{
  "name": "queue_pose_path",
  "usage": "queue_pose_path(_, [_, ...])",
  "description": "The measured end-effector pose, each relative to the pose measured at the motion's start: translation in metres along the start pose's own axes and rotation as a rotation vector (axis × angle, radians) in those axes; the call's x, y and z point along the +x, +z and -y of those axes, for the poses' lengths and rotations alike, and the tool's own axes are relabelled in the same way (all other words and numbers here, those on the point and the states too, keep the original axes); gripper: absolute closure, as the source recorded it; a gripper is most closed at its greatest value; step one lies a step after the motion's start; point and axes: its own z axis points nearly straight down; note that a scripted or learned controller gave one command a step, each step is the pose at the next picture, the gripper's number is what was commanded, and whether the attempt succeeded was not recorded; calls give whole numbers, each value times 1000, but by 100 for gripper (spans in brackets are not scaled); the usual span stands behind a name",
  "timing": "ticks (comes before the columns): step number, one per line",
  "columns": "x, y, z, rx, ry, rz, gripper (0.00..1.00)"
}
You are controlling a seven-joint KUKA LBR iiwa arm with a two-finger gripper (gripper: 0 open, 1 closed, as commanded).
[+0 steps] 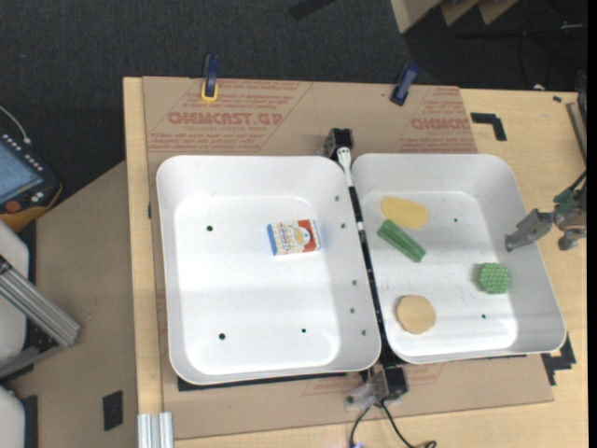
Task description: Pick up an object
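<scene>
— Any writing legible?

— Red print on the cardboard (308,110) under the bins: "CHEMCAST G.P" above the left bin (187,250), and the same word, partly cut off, above the right bin (532,297). Smaller red lines below each, too fine to read.

— Anything on the objects?

— Only on the carton (294,238). Blue ends, a red band along the top, a pale picture in the middle. Lettering too small to make out. No brand readable.

— Where exactly?

— Near the centre of the left bin, slightly toward the upper right, lying flat, alone there.

— And the right bin?

— Four things. Yellow piece (404,212) at upper left. Green block (401,241) just below it, lying at a slant, close enough that touching or not cannot be told. Tan disc (416,314) at lower left. Green ball (493,278), bumpy, toward the lower right, well apart from the rest.

— Gripper?

— At the right edge of the frame, gripper (534,230) over the right bin's right rim, above the green ball in the picture. Nothing seen in its grasp. Clenched or released: cannot tell from here.

— Anything else worth noting?

— Two blue clamps (405,82) on the cardboard's top edge. A lit screen (14,171) at the far left of the frame, its text unreadable.
</scene>
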Motion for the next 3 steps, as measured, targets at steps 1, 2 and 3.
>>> queue_pose_path(1, [88,70,19,8,-6,-6,0])
queue_pose_path(2, [88,158,-112,-8,-6,2,0])
queue_pose_path(3, [123,155,-98,3,-3,-3,0])
